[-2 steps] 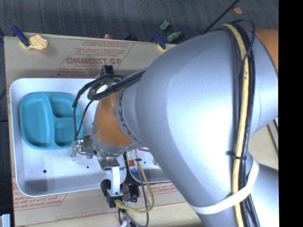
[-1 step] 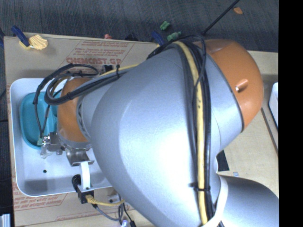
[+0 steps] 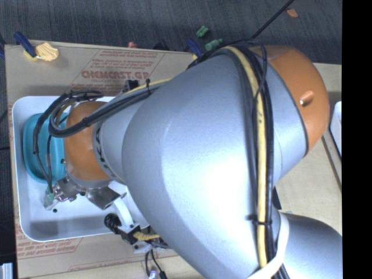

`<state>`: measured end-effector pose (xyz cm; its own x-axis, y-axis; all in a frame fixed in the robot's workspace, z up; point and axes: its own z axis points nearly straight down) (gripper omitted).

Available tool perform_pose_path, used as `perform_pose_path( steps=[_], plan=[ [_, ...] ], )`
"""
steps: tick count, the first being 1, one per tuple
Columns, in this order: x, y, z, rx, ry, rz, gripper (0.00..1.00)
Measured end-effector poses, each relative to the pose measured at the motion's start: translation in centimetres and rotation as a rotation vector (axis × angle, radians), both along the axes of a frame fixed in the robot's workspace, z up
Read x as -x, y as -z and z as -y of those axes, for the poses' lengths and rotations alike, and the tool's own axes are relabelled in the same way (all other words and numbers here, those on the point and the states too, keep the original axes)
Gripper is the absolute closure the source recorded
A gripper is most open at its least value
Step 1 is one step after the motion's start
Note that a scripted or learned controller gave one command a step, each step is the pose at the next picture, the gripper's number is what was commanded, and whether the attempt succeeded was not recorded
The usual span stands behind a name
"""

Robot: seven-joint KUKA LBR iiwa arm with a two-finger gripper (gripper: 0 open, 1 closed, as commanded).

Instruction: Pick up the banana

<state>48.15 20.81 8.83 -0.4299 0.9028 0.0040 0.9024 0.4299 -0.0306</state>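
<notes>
The grey arm reached in from the right and stretched leftward, its broad shell taking up most of the camera view; an orange joint cover sat at its upper right, and black and yellow cables ran along its length. The orange band above the wrist lay at the left end, looped by black cable; below it the tool pointed down and to the left, its tips too hidden to judge.

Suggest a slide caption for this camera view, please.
KUKA arm reaching from the right into the left bin, its bulk covering most of the bin and a blue object.
</notes>
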Motion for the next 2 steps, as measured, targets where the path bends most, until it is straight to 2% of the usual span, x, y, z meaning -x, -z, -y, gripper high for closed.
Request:
perform_pose_path(
  steps=[1,2],
  plan=[
    [1.2,-0.1,0.5,-0.013,-0.460,-0.006,0.00],
    [1.1,-1.1,0.0,-0.020,-0.472,-0.003,1.00]
  ],
)
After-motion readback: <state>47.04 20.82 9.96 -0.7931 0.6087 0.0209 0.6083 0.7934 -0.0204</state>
